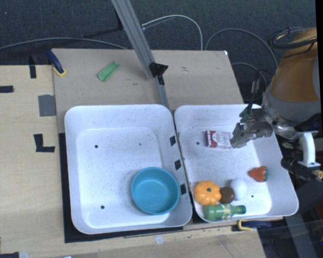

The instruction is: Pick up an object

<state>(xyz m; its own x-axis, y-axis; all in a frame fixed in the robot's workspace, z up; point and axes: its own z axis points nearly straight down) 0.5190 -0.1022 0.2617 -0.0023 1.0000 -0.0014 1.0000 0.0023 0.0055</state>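
My gripper (240, 139) hangs over the right bin (196, 115), just right of a small red and white carton (218, 139) lying on the bin floor. The carton sits beside the fingertips, not clearly between them. Along the bin's front edge lie an orange pumpkin (207, 192), a brown ball (227, 194), a white ball (239, 188) and a green bottle (224, 211) on its side. A red strawberry-like piece (257, 174) rests near the right wall. A blue bowl (155, 190) stands in the left bin (90, 124).
A grey pole (137, 37) slants down to the bins' shared back corner. A green block (107, 71) lies on the bench behind the left bin. Cables trail across the dark floor at the back.
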